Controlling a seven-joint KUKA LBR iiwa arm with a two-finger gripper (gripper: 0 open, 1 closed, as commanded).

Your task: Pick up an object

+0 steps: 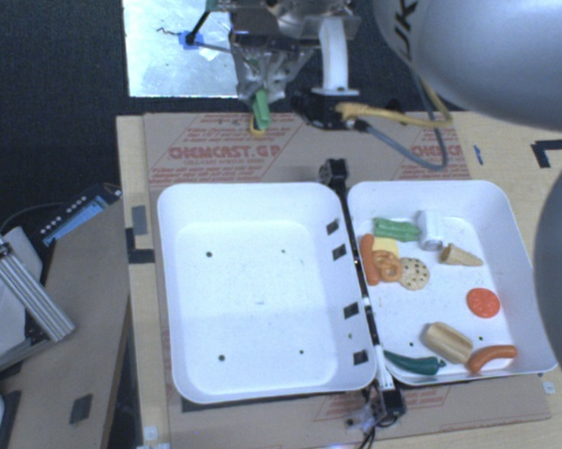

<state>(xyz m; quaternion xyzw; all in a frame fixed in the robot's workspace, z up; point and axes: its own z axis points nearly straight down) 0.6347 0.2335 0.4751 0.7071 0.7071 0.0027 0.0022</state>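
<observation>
My gripper (pixel 261 96) hangs high above the bench behind the left bin (pixel 177 299). It is shut on a slim green toy piece with a yellowish lower end (pixel 259 114), which dangles between the fingers. The right bin (pixel 508 244) holds several toy foods: a green vegetable (pixel 396 229), a white cylinder (pixel 430 228), an orange carrot (pixel 368 258), a cookie (pixel 414 274), a cone (pixel 460 254), a red slice (pixel 483 302), a bread roll (pixel 446 341), a sausage (pixel 491 356) and a green pepper (pixel 412 361).
Black clips (pixel 349 309) line the seam between the two bins. A yellow cable (pixel 388 116) and a grey cable (pixel 418 151) trail over the cardboard (pixel 211 149) behind the bins. The arm's grey body (pixel 477 30) fills the upper right.
</observation>
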